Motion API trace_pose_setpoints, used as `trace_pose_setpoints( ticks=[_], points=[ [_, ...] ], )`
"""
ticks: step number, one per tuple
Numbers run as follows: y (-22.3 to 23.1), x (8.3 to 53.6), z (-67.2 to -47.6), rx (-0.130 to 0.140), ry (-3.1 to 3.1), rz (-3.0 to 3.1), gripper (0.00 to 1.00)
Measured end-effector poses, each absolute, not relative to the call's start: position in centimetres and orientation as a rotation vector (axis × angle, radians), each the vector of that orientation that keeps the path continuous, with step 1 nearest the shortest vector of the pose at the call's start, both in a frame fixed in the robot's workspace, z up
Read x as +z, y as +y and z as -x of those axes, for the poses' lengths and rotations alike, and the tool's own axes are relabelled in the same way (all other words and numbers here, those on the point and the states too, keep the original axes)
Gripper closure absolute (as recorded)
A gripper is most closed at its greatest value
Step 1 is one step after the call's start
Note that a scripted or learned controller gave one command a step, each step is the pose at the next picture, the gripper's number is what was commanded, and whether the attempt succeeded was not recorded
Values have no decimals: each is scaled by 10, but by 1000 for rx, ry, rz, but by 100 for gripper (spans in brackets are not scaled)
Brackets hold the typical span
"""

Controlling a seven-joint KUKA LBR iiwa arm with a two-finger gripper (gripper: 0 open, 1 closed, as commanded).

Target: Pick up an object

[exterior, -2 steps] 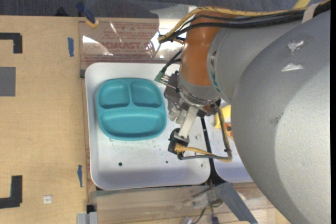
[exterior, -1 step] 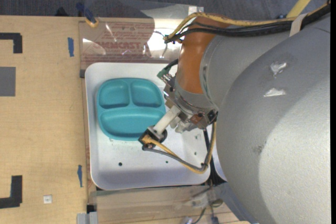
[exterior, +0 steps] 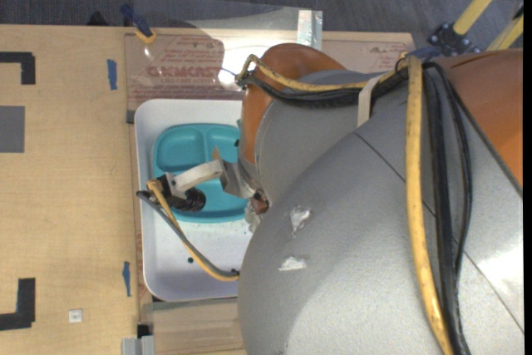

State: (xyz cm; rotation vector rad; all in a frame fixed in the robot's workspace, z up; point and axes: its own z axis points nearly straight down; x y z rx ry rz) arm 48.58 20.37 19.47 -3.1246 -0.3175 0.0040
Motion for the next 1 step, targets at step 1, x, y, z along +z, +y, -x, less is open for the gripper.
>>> trace_pose_setpoints(
  ticks=[1],
  points=[
    [203,206,-487,-1,-311,3125,100]
  ],
)
